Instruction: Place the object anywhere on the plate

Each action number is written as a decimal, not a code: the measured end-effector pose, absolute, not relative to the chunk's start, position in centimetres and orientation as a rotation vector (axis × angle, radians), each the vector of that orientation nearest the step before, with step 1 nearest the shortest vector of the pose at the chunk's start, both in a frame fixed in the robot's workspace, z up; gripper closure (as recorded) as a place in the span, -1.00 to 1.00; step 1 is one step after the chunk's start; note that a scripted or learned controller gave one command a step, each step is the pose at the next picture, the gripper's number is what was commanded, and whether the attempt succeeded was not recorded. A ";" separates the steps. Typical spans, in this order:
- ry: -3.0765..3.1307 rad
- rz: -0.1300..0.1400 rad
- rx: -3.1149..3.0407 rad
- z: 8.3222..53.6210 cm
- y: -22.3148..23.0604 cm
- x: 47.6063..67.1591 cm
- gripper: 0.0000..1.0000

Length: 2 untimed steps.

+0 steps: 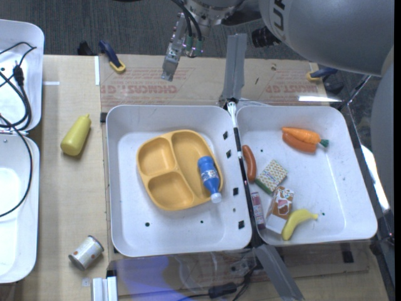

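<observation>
Claw hangs raised behind the left bin, grasping nothing; its opening I cannot tell. Bottle already lies across the plate; withdraw straight up, avoiding any nudge.

Blue bottle lying on yellow plate.

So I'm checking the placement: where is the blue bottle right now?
In the camera view, the blue bottle lies in the left bin, resting across the right edge of the yellow plate, cap end pointing down-right.
</observation>
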<state>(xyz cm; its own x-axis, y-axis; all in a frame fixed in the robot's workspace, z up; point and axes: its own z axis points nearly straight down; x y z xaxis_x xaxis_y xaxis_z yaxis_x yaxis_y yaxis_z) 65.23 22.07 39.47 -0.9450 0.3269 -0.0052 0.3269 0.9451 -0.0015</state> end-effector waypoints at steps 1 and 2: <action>3.091 -0.004 0.518 40.3 22.1 65.4 1.00; 3.113 -0.002 0.418 40.1 21.4 62.3 1.00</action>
